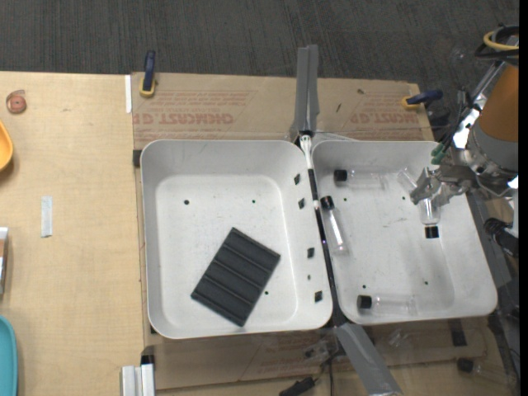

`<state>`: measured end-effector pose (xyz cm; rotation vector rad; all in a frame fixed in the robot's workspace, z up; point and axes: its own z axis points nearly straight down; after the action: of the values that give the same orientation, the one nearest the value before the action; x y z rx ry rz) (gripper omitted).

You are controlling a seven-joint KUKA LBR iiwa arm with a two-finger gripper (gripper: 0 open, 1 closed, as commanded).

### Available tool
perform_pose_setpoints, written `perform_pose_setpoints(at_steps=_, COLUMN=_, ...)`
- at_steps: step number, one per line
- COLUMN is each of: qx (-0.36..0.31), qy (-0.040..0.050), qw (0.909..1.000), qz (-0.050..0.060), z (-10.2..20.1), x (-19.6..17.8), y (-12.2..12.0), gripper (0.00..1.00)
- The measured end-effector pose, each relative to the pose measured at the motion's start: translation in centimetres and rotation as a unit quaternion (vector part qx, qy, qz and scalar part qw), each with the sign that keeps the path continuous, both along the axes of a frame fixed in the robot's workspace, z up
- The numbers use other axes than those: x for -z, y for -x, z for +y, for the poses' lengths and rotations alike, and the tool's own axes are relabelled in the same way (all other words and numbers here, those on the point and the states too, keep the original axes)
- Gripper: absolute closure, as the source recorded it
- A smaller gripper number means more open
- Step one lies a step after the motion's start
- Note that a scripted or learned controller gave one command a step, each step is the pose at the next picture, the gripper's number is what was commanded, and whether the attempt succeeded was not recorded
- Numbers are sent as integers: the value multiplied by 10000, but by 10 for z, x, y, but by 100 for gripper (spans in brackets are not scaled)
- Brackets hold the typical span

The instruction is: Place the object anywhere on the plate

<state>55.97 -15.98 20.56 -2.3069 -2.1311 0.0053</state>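
Nearest to me, a clear plastic tube with a black cap (386,304) is lying at about six o'clock in the right white bin (474,299), close to its near wall. A second capped clear tube (332,223) is resting along the nine o'clock wall. A third capped clear tube (363,176) is sitting toward eleven o'clock.

The grey metal gripper (429,211) is hanging at roughly two o'clock in that bin. A small black piece (431,232) is showing just below it. It may be the cap of a tube held upright, but I cannot tell whether the tool is gripping anything or merely hovering over it.

The dark ribbed rectangular plate (237,275) is lying tilted in the left white bin (157,221), toward six o'clock, well apart from the gripper.

To my eye the grasp is the step that matters. The arm should be lifting straight up and confirming the object is coming with it. Then it should be carrying it high over the divider wall (318,221), toward eight o'clock from where it stands. It should be lowering over the plate's middle so that a round tube is not rolling off the ribs.
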Motion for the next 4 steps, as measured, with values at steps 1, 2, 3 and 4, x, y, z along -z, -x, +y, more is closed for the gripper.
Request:
perform_pose_setpoints(at_steps=1, qx=-1383, qy=-2, qw=9904, qz=-13, z=43, x=-16, y=-54, gripper=100)
perform_pose_setpoints(at_steps=2, qx=-3486, qy=-3, qw=9373, qz=-19, z=106, x=-46, y=-94, gripper=100)
perform_pose_setpoints(at_steps=3, qx=-3895, qy=-3, qw=9210, qz=-19, z=182, x=-71, y=-100, gripper=100)
perform_pose_setpoints(at_steps=4, qx=-4693, qy=-6, qw=8830, qz=-14, z=230, x=-180, y=-81, gripper=100)
